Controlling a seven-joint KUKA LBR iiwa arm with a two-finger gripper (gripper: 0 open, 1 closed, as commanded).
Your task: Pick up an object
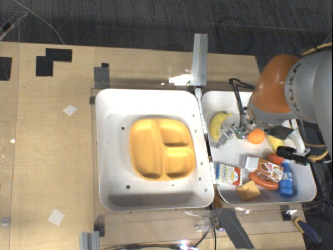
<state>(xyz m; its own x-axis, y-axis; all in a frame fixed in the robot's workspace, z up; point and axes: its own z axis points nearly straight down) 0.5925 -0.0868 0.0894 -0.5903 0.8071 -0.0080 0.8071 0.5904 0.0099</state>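
The right bin [221, 100] holds several small items. A yellow banana [217, 121] lies at its upper left and an orange ball [255, 136] sits near its middle. My gripper [227, 136] is low in this bin, just below the banana and left of the orange ball. The grey arm with its orange band [276, 85] hangs over the bin's upper right part. I see nothing clearly held in the gripper.
Along the right bin's front lie a small carton [228, 174], a tan wedge [248, 190], a red sausage [263, 182], a snack packet [271, 169] and a blue bottle [286, 184]. The left bin [112, 139] holds a yellow divided tray [160, 147].
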